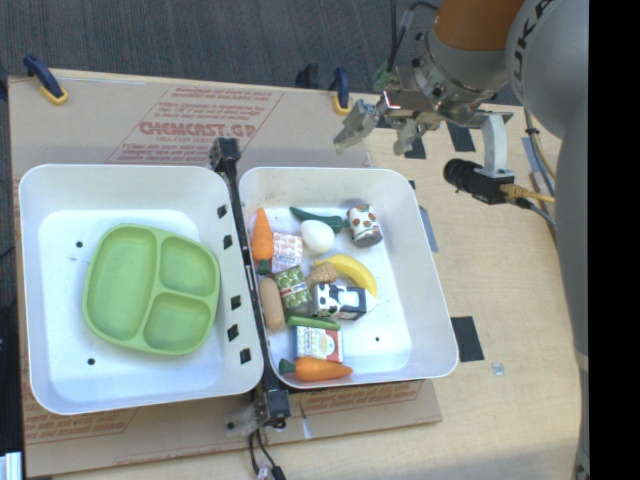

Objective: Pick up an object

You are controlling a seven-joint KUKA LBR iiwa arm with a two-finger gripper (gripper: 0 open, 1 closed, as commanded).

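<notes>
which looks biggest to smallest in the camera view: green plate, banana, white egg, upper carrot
1. green plate, by far
2. and 3. banana and upper carrot, too alike to rank
4. white egg

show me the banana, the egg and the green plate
banana (pixel 355 271): camera view, middle of its yellow curve
egg (pixel 317 235): camera view, centre of the white shell
green plate (pixel 150 288): camera view, ridge where its three compartments meet

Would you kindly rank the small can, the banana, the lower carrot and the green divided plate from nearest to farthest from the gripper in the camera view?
Measured from the gripper, above the right bin's far edge:
1. Small can, top right of the right bin.
2. Banana, mid-bin.
3. Lower carrot, near edge.
4. Green divided plate, left bin.
</notes>
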